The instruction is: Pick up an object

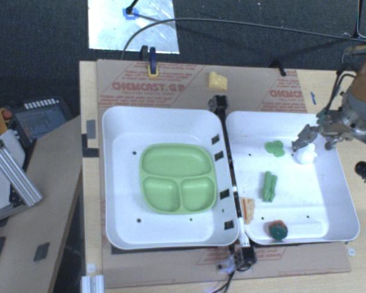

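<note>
Gripper (316, 137), fingers spread open and holding nothing, hangs just above one white object (305, 155) in the right bin (341, 188), near two green pieces (274, 148) (268, 186).

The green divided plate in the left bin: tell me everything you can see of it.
The green divided plate is pale green and looks like matte plastic, a rounded rectangle with a raised rim. Ridges split it into three wells: one wide well along the far side and two smaller ones on the near side. It lies flat, right way up, about mid-floor in the left bin, touching only the bin floor. Nothing sits in its wells.
</note>
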{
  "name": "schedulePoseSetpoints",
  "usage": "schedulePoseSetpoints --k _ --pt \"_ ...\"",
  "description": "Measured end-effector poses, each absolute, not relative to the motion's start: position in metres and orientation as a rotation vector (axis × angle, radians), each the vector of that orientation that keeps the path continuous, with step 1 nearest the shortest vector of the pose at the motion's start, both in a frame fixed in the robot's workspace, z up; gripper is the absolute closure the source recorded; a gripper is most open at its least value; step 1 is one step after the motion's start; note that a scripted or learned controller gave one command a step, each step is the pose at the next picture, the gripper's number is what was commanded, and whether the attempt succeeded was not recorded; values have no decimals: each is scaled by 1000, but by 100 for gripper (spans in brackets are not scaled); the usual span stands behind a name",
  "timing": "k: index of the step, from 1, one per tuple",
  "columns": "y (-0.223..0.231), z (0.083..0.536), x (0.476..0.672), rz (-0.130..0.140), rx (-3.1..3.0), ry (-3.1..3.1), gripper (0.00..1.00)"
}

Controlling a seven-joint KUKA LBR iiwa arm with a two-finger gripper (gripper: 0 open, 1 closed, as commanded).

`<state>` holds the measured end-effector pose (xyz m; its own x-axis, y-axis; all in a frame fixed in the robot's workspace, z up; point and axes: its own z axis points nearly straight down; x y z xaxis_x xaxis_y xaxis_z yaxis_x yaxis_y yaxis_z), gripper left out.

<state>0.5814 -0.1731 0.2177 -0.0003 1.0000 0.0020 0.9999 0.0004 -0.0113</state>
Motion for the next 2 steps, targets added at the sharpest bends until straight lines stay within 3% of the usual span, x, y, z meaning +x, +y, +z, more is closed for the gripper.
schedulePoseSetpoints --k 1,2 --pt "-173 225 584 -1 -2219 -2226 0" --pt "-170 172 574 1 -2219 -2221 0"
